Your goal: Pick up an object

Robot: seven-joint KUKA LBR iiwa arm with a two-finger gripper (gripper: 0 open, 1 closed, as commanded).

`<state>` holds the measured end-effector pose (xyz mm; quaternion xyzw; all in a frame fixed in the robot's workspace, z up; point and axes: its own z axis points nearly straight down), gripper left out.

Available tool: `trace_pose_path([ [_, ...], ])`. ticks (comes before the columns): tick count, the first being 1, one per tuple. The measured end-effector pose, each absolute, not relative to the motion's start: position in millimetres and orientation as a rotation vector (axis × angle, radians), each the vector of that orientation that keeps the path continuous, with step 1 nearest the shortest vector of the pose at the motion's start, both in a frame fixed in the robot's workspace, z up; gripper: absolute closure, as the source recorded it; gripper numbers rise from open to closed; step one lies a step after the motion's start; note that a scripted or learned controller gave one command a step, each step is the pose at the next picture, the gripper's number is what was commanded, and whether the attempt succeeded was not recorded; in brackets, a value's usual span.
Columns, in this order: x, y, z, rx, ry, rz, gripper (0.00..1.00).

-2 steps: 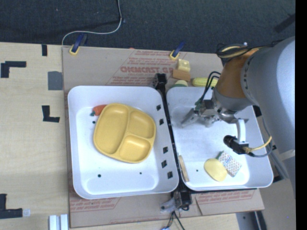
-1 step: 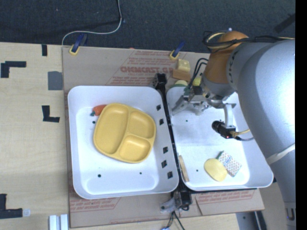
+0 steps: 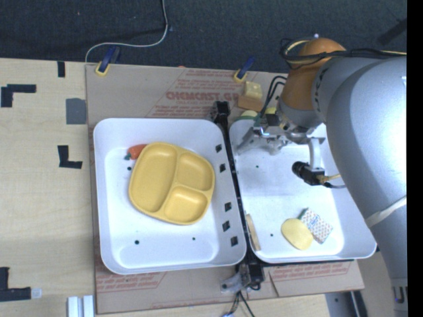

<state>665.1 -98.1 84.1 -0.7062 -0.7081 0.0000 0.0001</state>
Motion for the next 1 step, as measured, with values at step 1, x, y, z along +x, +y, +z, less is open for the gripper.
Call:
trace_pose_path([
  [1, 653.0, -97.5, 84.3, -2.221, -2.222, 0.003, 0.0],
])
